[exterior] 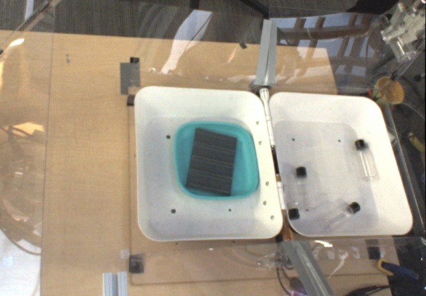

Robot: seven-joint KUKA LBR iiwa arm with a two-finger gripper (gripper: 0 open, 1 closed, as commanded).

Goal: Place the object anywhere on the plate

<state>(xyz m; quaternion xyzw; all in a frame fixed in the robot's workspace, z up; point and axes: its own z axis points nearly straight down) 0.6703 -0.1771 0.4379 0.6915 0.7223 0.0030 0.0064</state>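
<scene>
The object (pixel 212 161), a dark grey ribbed block, lies flat on the teal plate (pixel 181 148), and all of its corners are inside the plate's rim. The plate sits in the bin (pixel 150 155) that is farther from the claw. So I judge the placing is already done.

What seems to be the claw (pixel 401 25) is a pale metal part beyond the back corner of the nearer bin (pixel 393 175), well apart from the object, with that whole bin between them. How far it is open I cannot tell, because it is small and blurred behind clear sheeting. I see nothing held in it.

In the nearer bin lie some small black pieces (pixel 300 171) and a clear tube (pixel 367 165). Both bins rest on the wooden tabletop (pixel 73 155).

The main risk from here is a needless new reach. If the program sends the claw across to the plate again, it could push the block against the rim, lift it off, or shift the plate. A low path could also knock the small pieces in the nearer bin.
</scene>
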